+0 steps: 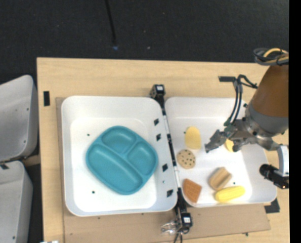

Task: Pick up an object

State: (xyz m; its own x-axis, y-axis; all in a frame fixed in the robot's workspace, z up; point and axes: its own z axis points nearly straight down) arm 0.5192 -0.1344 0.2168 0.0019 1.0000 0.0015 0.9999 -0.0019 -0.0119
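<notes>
Camera view: fingers (217, 140) over right bin (206, 108); writing unreadable.

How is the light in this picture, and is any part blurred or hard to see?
In the camera view the light is even and soft: the two white bins show mild glare and only faint shadows beside the blue tray; the cookie and the corn look sharp enough, while the pincer is dark and slightly blurred, and the floor behind the bench is nearly black.

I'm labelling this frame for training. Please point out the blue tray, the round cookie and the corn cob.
blue tray (121, 159): camera view, its central divider.
round cookie (186, 159): camera view, centre of its dotted face.
corn cob (229, 194): camera view, middle of its length.
</notes>
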